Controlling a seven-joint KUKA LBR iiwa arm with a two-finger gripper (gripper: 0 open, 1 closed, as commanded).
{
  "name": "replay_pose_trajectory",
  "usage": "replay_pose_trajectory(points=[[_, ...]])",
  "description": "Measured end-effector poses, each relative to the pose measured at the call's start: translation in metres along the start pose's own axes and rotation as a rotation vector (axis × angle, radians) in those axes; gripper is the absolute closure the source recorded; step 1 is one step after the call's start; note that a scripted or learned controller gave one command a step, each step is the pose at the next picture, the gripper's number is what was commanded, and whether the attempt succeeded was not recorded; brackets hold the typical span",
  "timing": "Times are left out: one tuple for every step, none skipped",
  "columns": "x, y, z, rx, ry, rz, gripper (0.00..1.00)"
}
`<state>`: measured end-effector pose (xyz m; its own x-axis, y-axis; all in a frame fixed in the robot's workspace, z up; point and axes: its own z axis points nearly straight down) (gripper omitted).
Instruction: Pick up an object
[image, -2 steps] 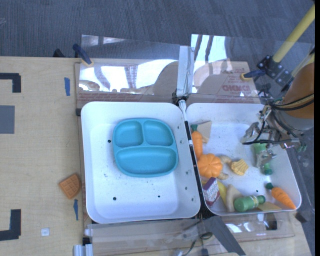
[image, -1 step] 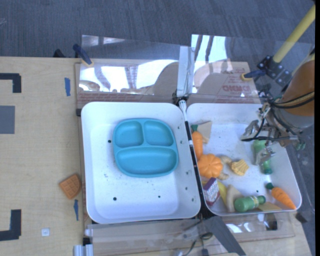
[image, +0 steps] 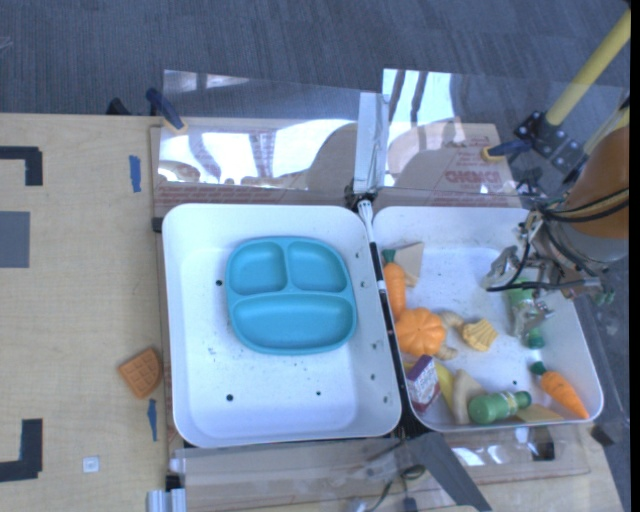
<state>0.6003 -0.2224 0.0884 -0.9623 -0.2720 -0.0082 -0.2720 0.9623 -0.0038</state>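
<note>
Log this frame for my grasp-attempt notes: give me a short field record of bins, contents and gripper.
left bin: holds a blue divided plate
right bin: holds toy food, among it an orange pumpkin, a carrot, a green bottle
gripper: low over the right bin's far right side, above a green item
grasp: cannot tell
outside bins: waffle-like piece on the bench, left of the left bin

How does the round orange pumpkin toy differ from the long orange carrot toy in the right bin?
The round orange pumpkin toy is plump and ribbed, while the long orange carrot toy is slim and tapered. The pumpkin sits near the bin's left side beside the divider; the carrot lies at the near right corner. The carrot shows a green end; the pumpkin shows none. Both are orange play food lying in the right white bin.
</note>
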Motion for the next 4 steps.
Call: replay_pose_trajectory(points=[[-0.028,-0.008,0.001,0.001,-0.002,0.005,0.0],[-0.004,-0.002,0.0,0.0,0.001,-0.024,0.0],[-0.008,-0.003,0.001,0.0,-0.003,0.007,0.0],[-0.013,-0.004,-0.015,0.006,-0.018,0.008,1.0]])
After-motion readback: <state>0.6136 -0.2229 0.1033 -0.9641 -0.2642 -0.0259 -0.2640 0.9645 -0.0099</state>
